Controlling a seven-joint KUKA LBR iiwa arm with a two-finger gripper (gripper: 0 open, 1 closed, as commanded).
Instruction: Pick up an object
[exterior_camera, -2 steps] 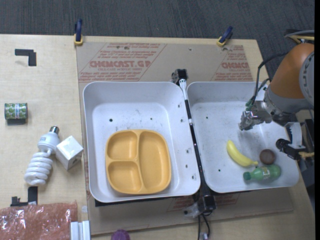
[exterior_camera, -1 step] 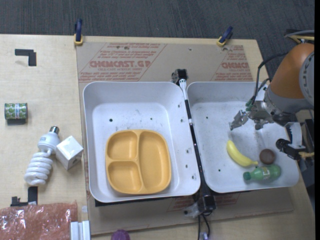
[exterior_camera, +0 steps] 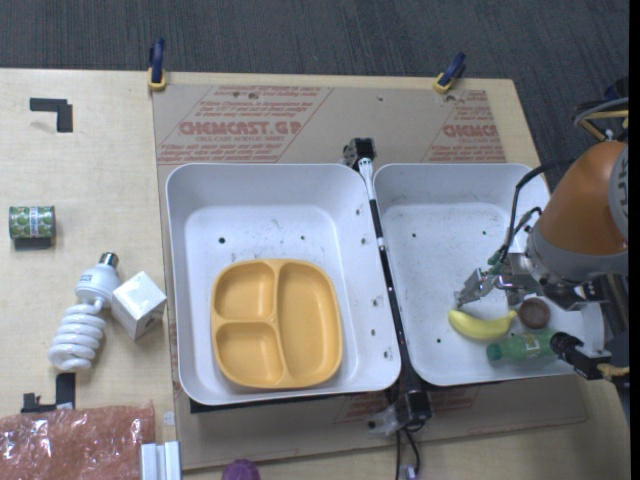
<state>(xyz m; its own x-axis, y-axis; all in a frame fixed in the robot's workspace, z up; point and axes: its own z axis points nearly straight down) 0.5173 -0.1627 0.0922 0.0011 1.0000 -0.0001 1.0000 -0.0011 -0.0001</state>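
While the end effector [exterior_camera: 478, 290] hovers low in the right bin [exterior_camera: 440, 198], a banana [exterior_camera: 480, 324] lies just beneath it.
Whether its fingers are spread or pressed together I cannot tell; a good pick would center over the banana's middle, clear of the green bottle [exterior_camera: 520, 348] touching it. The board on the counter reads "CHEMCAST".

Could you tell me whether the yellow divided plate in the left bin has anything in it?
Empty. The yellow divided plate lies flat in the left bin, and all three compartments show bare yellow.
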